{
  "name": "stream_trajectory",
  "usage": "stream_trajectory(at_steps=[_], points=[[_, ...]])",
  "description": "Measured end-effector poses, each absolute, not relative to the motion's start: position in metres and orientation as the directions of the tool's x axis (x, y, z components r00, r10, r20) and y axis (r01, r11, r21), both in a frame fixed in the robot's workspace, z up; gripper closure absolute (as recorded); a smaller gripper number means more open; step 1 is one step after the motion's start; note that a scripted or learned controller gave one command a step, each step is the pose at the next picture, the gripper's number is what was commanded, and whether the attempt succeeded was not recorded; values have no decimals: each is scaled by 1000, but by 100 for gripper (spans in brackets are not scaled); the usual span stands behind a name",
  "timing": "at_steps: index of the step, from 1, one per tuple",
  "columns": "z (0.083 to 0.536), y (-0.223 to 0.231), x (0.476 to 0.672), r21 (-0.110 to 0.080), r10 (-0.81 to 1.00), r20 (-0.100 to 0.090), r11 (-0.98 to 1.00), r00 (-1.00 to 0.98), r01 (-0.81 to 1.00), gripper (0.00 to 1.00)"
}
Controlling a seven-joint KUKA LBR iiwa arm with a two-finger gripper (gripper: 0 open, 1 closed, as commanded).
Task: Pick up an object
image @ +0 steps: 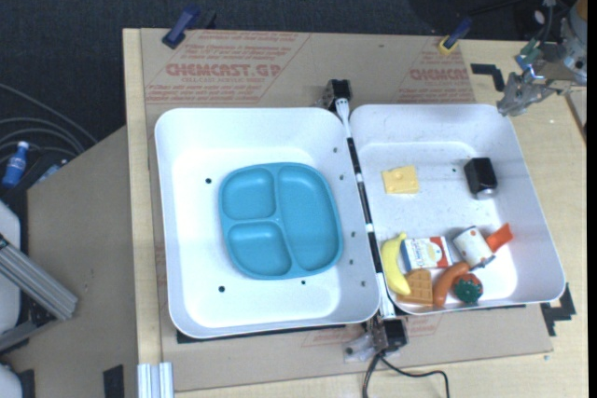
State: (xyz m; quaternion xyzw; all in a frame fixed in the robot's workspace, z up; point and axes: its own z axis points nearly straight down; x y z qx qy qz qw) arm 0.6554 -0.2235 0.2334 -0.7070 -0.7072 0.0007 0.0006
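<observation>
We see the gripper point(519, 96) above the right bin's point(522, 154) far right corner, gripping nothing; we cannot tell its finger gap. Inside that bin: cheese slice point(401, 181) mid-left, black block point(480, 176) right, banana point(395, 267) near-left corner

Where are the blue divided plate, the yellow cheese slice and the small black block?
blue divided plate point(280, 221), camera view, on the ridge where its compartments meet.
yellow cheese slice point(401, 181), camera view, middle of its flat top.
small black block point(480, 176), camera view, middle of its top face.
</observation>
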Motion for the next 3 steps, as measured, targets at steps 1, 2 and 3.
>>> stream_trajectory(at_steps=[1,2,3], points=[[241,-224,667,3,1000,-2,1,-1,1000,100],[245,-224,667,4,1000,-3,1,-1,1000,100],[258,-224,667,4,1000,-2,1,-1,1000,100]])
